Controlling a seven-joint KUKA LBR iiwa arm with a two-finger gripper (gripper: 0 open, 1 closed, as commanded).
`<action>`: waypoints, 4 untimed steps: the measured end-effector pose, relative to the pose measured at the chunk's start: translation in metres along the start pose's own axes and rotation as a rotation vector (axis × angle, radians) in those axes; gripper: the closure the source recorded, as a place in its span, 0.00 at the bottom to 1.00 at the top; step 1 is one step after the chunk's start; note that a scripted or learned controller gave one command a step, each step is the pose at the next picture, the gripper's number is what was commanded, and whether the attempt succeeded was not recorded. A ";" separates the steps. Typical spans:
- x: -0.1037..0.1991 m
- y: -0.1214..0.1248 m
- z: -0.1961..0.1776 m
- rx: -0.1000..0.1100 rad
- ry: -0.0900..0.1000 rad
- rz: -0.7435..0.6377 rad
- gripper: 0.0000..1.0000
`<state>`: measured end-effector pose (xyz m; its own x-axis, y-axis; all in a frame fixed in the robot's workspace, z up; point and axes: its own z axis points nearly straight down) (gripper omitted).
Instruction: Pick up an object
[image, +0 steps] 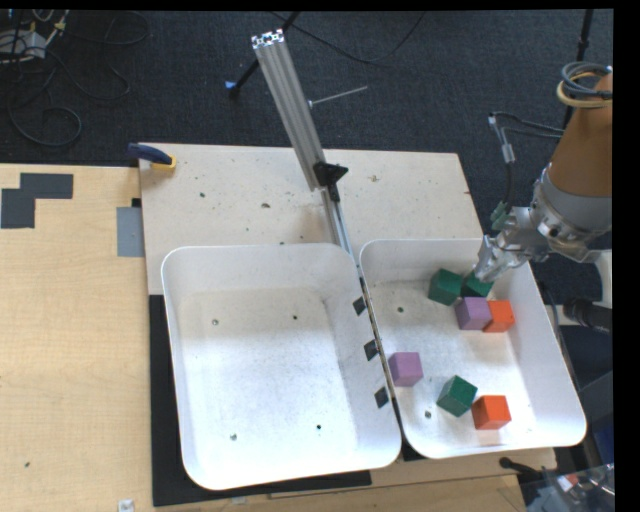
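Observation:
My gripper (484, 274) hangs low over the back of the right bin (560, 370), reaching in from the right. Its tip meets a small green block (478, 289), which it partly hides. A larger green block (445, 287) lies just left of it. Right below the tip sit a purple block (472, 313) and an orange block (499, 316), touching each other. Nearer the front lie another purple block (405, 367), a green block (457, 395) and an orange block (491, 411).
The left bin (180, 300) adjoins the right one along a shared rim with black clips (370, 348). A slanted aluminium post (295, 110) rises behind the bins. A blue-and-yellow clamp (152, 155) sits at the bench's back left corner.

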<state>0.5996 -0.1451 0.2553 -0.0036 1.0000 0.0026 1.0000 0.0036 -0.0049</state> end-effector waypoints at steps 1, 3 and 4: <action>0.050 -0.010 -0.004 -0.001 0.000 0.000 1.00; 0.169 -0.021 -0.002 0.001 0.000 -0.002 1.00; 0.222 -0.031 0.002 0.002 -0.001 -0.001 1.00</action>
